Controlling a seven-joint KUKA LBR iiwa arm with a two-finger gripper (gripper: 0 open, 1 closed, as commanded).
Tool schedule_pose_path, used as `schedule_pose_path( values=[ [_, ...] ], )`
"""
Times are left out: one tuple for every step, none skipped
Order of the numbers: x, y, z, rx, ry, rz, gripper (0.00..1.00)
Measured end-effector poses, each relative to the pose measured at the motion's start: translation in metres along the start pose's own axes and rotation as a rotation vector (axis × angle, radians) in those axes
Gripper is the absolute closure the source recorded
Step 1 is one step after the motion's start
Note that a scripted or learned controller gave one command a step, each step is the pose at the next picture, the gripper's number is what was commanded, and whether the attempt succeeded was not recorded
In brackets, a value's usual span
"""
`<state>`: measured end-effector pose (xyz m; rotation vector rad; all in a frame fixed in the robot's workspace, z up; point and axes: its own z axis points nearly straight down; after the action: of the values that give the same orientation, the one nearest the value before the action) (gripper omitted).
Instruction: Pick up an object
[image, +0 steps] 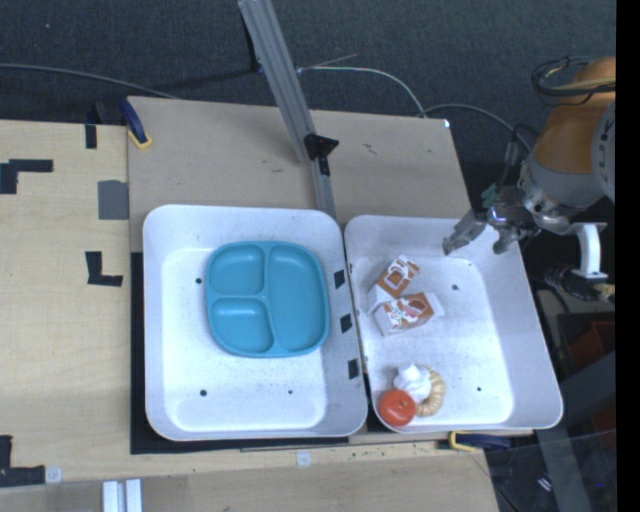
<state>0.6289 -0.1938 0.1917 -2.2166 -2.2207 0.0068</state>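
My gripper (482, 238) hangs open over the far right corner of the right bin (520, 340), with nothing between its fingers. Two small packets with orange and white print (402, 296) lie in the middle of that bin, left of and nearer than the gripper. At the bin's near edge sit a red ball (397, 408) and a white and tan toy (420, 385), touching each other. The left bin (170, 330) holds a blue divided plate (267, 298).
A grey metal pole (290, 90) slants down from the top to the seam between the bins. Cables run across the dark floor behind the bench. The wooden bench top (60, 300) extends to the left.
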Motion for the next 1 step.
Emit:
schedule_pose_path(
  values=[
    [-0.0067, 0.0025, 0.0484, 0.000, 0.000, 0.000, 0.00]
  ],
)
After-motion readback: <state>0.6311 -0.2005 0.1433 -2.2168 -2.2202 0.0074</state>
